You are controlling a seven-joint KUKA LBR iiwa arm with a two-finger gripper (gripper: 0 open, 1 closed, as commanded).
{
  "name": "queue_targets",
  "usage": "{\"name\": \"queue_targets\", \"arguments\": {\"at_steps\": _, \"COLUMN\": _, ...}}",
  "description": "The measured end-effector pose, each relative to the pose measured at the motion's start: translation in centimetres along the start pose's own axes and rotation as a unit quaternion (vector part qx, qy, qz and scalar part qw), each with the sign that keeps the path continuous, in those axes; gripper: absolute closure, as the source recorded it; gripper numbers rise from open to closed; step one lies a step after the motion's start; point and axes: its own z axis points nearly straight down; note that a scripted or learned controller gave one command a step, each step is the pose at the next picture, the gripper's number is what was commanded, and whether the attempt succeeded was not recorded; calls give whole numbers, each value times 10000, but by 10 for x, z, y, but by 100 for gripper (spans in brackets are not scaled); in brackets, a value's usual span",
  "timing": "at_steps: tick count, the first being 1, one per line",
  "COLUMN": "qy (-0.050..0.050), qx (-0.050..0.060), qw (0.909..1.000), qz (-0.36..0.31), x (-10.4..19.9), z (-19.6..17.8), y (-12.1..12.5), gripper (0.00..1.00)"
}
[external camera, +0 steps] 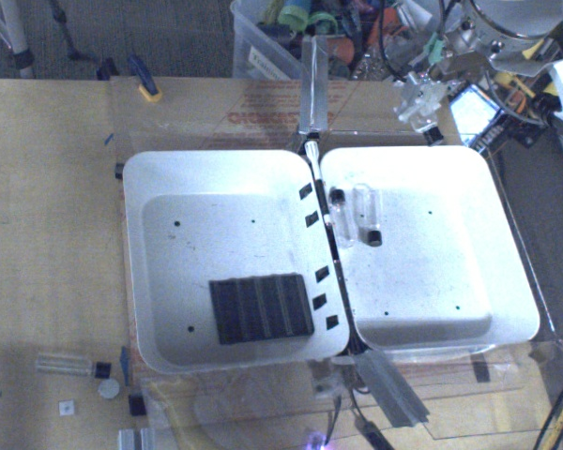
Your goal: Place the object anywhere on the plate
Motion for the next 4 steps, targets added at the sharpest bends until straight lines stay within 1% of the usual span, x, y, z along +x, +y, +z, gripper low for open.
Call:
{"name": "queue_targets", "arguments": {"at_steps": 1, "qy": -6, "qx": -4, "qw": 9897, "qz": 1434, "x": -27, "z": -67, "y": -8, "gripper": 100}}
{"name": "queue_targets", "arguments": {"at_steps": 2, "qy": -6, "qx": 17, "qw": 8967, "qz": 4427, "x": -84, "z": -68, "y": -48, "gripper": 100}}
{"name": "queue_targets", "arguments": {"at_steps": 3, "qy": -9, "qx": 16, "qw": 6878, "qz": 7259, "x": -165, "z": -68, "y": -71, "gripper": 100}}
{"name": "queue_targets", "arguments": {"at_steps": 4, "qy": 2, "qx": 46, "qw": 8245, "qz": 5658, "x": -165, "z": -68, "y": -93, "gripper": 100}}
